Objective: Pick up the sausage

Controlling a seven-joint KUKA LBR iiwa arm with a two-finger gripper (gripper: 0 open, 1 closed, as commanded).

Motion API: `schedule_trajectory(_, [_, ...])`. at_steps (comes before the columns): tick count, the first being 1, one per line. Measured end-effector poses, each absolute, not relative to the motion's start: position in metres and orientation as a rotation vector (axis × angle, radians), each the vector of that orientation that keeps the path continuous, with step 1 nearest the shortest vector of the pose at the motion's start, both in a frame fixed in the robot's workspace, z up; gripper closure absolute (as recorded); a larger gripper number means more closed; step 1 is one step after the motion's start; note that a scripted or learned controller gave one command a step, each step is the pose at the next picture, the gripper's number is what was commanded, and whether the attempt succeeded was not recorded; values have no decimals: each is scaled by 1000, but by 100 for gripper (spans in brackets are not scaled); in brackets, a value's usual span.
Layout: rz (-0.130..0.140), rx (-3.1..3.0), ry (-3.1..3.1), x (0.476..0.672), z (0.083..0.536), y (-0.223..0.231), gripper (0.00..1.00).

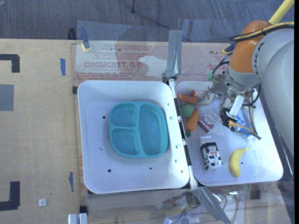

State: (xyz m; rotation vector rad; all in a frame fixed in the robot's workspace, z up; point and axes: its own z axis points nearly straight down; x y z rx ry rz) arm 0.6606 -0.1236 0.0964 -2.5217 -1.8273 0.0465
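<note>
The sausage (pixel 188 98), a short reddish-brown piece, lies at the back left corner of the right bin (pixel 266 171), near the divider. My gripper (pixel 207 95) hangs low over the back of that bin, just right of the sausage, beneath the orange wrist band (pixel 245 55). Nothing can be seen held in it.
In the right bin, a green piece (pixel 187 110) and an orange carrot (pixel 192 119) lie just in front of the sausage. A pink packet (pixel 209 120), a black-and-white cow toy (pixel 211 154) and a banana (pixel 237 162) lie further forward. The left bin (pixel 93 162) holds a teal divided plate (pixel 138 129).
</note>
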Motion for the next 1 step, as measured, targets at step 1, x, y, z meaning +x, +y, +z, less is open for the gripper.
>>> schedule_trajectory(1, [74, -2851, -1207, 657, 87, -109, 0])
